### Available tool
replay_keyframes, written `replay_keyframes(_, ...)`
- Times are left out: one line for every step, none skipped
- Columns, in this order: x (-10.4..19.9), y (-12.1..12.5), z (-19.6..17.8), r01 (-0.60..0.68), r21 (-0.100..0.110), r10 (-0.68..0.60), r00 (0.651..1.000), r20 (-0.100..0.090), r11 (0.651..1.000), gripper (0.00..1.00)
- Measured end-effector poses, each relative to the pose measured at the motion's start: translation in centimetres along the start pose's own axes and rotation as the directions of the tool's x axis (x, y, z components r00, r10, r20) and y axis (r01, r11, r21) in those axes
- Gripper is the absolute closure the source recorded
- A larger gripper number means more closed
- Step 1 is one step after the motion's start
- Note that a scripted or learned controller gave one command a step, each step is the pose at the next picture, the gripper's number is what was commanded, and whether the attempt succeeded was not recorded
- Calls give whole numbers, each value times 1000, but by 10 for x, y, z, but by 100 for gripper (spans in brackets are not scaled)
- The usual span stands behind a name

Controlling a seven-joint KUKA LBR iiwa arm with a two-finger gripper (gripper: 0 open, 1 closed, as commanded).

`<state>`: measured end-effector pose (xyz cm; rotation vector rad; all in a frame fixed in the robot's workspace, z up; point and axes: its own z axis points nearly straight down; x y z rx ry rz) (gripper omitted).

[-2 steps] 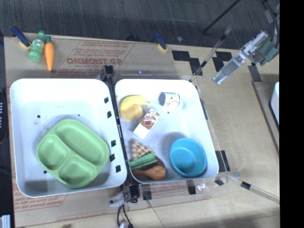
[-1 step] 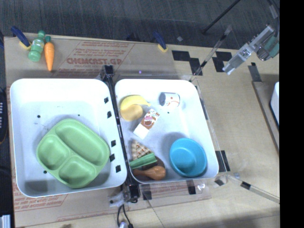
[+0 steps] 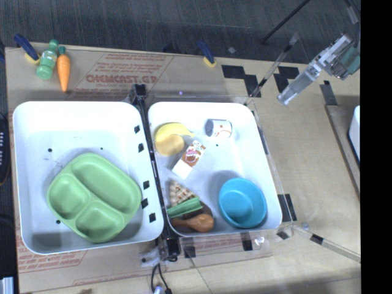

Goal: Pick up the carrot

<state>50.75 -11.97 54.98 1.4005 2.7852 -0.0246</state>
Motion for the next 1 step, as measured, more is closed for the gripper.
replay_keyframes(-1, 1, -12, 3, 0, -3, 1000, 5, 1000, 100)
